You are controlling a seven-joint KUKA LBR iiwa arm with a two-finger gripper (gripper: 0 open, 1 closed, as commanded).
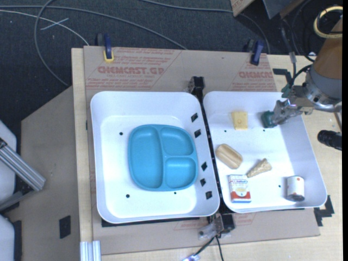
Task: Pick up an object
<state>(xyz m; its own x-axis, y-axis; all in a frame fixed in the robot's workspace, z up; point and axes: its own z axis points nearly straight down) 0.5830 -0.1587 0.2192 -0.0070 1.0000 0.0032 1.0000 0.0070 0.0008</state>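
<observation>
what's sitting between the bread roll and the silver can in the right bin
A tan wedge-shaped piece lies between the bread roll and the silver can, seen in the camera view.

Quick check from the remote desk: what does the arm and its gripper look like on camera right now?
The arm is grey with an orange band above the wrist. Its gripper is a metallic grey assembly with a dark teal tip, and thin dark cables run along it.

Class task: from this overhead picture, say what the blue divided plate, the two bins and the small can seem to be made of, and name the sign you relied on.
Blue divided plate: probably moulded plastic, matte; even colour, soft rounded compartment edges.
Left bin and right bin: likely thin formed plastic, smooth white; rounded corners, faint sheen.
Small can: seemingly metal; greyish, shiny end, though too small to be sure.
</observation>
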